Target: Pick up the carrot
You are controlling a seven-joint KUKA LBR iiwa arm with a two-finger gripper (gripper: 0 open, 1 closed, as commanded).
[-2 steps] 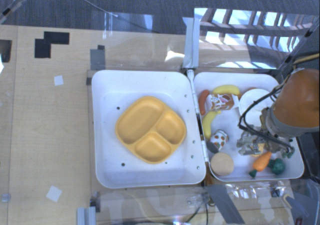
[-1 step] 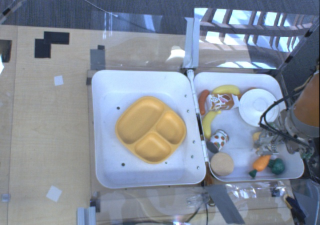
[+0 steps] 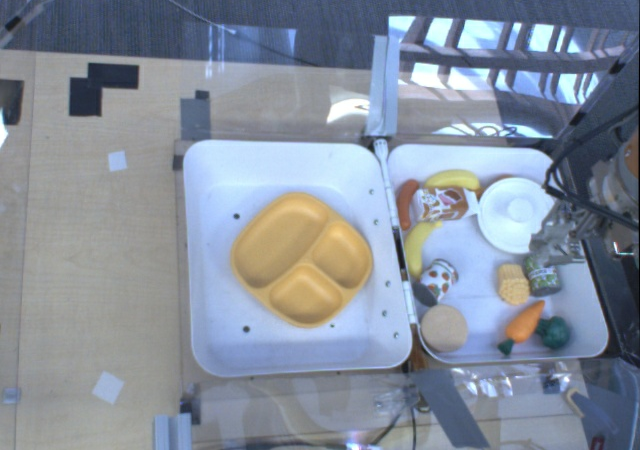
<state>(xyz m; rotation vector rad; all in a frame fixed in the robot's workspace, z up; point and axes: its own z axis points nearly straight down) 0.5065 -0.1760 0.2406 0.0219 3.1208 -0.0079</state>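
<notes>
Gripper (image 3: 548, 256) hangs above a small can (image 3: 544, 281), fingers' spread I cannot tell; carrot (image 3: 524, 325) lies just below-left, slanting toward it.

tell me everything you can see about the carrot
The small orange toy carrot, plastic-looking and tapered, lies flat near the front right corner of the right-hand white bin. It lies diagonally, green leafy end at lower left. A dark green broccoli-like toy sits against its right side; a yellow cracker-like piece lies just behind it. Nothing grips it.
</notes>
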